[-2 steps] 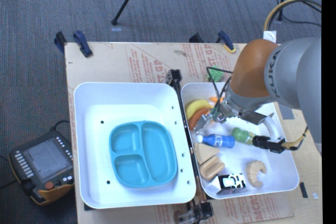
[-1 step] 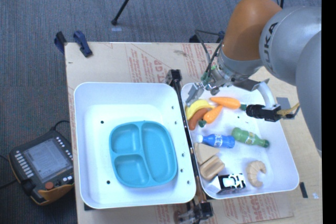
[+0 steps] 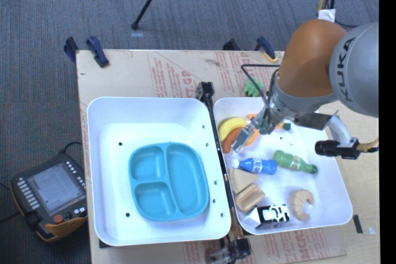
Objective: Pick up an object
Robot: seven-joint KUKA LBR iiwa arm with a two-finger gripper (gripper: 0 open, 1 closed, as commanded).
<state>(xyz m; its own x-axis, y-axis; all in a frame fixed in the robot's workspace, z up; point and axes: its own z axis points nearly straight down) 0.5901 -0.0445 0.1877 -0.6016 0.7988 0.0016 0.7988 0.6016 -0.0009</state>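
Note:
The right bin holds several toy foods: a yellow banana, an orange carrot-like piece, a blue bottle, a green bottle, a tan bread piece, a croissant and a black-and-white object. My gripper hangs low over the bin's upper left part, its tip right beside the banana and the orange piece. The wrist hides what lies under it. Nothing can be seen held.
The left bin holds a blue divided plate. A green item lies by the right bin's far rim. Clamps grip the board's far edge. A teach pendant sits on the floor at left.

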